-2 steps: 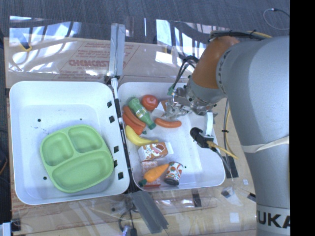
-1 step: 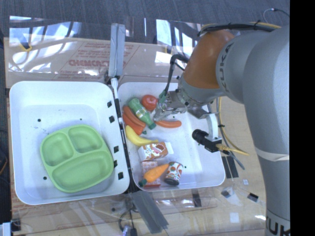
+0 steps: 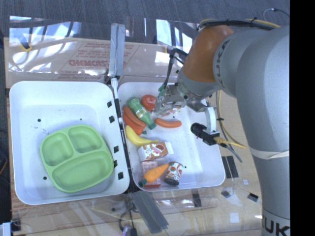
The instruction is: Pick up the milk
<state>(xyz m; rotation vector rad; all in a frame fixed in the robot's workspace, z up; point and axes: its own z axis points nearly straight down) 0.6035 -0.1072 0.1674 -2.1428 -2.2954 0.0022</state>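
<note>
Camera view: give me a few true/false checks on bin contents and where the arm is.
1. The green divided plate lies in the left bin. True.
2. The milk carton sits on the plate. False: it lies in the right bin, beside the banana.
3. The carrot lies next to the small can. True.
4. The gripper is over the left bin. False: it is over the right bin, near the tomato.
</note>
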